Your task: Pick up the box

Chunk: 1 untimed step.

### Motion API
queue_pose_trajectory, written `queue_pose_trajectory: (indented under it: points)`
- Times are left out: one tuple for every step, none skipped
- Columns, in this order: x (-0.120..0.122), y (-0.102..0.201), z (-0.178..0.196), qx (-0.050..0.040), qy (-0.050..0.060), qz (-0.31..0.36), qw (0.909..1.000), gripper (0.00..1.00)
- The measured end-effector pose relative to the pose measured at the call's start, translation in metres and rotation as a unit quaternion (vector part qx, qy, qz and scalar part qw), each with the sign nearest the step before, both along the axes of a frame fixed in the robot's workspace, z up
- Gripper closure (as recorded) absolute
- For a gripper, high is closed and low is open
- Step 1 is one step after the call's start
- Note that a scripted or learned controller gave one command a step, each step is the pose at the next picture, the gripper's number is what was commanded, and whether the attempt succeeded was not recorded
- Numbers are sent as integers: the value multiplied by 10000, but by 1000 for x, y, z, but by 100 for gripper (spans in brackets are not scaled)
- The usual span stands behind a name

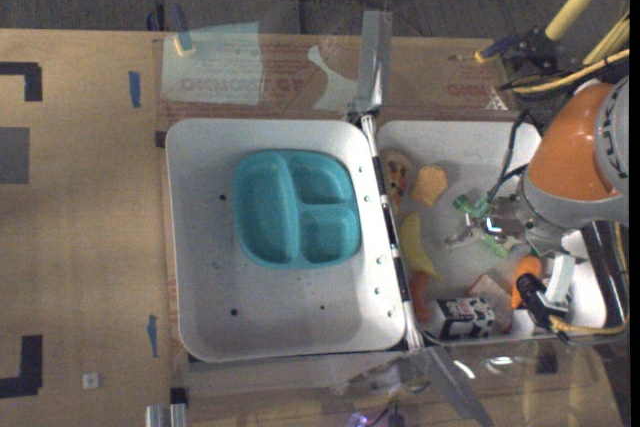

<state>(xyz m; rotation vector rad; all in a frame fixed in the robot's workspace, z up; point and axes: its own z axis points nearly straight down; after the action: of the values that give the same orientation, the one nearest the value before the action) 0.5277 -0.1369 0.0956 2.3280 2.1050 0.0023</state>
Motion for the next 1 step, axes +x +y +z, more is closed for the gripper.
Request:
queue_pose_trajectory:
  points:
    - [28,-36,111,2,12,-603,9982,0]
